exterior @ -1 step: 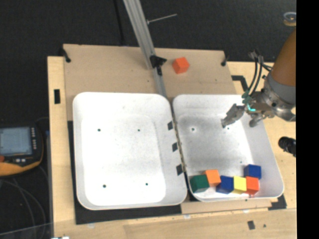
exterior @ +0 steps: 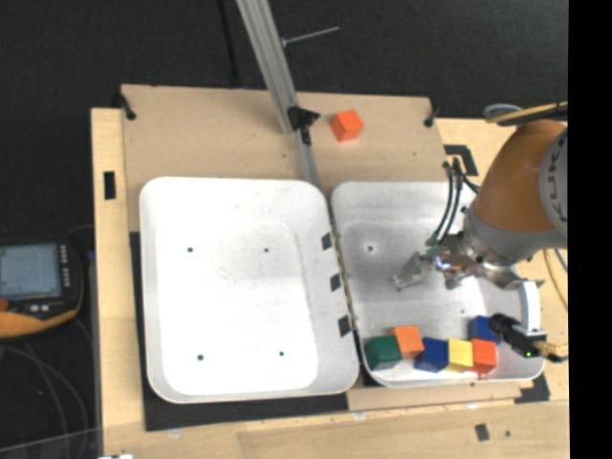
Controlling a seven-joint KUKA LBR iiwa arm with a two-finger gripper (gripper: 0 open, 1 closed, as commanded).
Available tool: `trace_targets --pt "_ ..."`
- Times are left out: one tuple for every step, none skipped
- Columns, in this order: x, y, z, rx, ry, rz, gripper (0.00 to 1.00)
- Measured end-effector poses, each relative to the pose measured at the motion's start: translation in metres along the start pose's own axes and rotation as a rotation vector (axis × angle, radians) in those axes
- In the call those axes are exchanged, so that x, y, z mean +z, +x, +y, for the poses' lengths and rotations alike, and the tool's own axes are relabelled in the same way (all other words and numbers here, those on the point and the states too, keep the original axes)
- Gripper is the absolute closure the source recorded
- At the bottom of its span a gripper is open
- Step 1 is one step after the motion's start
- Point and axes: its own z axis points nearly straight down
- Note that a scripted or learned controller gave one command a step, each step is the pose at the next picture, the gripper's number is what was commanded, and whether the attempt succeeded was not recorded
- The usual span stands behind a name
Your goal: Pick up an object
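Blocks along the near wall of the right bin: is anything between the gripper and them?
Nothing visible is. The gripper hangs over bare bin floor, and the blocks lie in a row toward the near wall with open floor between.

Coloured blocks (exterior: 432, 350) in right bin (exterior: 382, 218)

Both bins (exterior: 234, 285) look like matt white plastic, faintly speckled. The bench (exterior: 220, 127) looks like pale unfinished wood. The near-right blocks (exterior: 435, 352) look smooth.
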Motion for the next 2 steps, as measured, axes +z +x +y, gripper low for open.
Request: trace_targets --pt "0.052 -0.011 0.018 0.002 -0.011 -0.002 0.0" --pt "0.052 -0.047 -0.022 0.002 -0.011 -0.004 0.0"
